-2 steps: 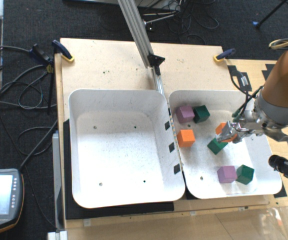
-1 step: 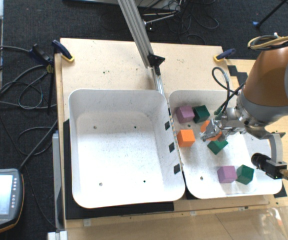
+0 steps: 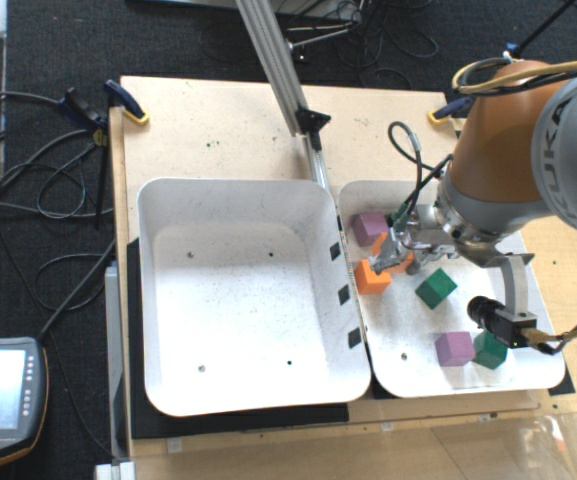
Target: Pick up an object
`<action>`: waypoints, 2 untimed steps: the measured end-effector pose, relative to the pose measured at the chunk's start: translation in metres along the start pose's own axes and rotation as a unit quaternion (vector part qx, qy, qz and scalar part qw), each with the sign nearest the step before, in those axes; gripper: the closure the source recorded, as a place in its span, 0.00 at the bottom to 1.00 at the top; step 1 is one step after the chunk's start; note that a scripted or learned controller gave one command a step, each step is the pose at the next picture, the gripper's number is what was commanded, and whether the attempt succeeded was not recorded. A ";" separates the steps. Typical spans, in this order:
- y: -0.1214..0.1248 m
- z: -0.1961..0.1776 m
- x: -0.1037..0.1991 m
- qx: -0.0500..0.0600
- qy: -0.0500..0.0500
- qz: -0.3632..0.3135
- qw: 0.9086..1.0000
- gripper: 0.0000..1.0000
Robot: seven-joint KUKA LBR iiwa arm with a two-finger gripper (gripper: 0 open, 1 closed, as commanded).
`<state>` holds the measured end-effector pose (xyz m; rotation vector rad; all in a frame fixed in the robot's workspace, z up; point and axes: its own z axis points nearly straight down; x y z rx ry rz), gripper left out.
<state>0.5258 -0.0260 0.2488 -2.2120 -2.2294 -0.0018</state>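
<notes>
The gripper (image 3: 400,253) hangs low in the right bin (image 3: 408,373), just above and beside the orange block (image 3: 372,277), likely because that block is the one it wants to pick up. I cannot tell if its jaws are spread or pressed together, and no block shows between them. The other blocks, two purple (image 3: 369,227) (image 3: 454,348) and two green (image 3: 435,289) (image 3: 490,351), lie loose in this bin so the arm (image 3: 513,158) can reach them from the right.

arm (image 3: 528,158) over right bin (image 3: 538,373), coloured blocks (image 3: 435,289)
</notes>
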 end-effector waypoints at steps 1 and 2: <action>0.008 0.014 0.055 0.002 0.000 0.000 1.000 1.00; 0.021 0.005 0.106 0.000 0.000 0.000 1.000 1.00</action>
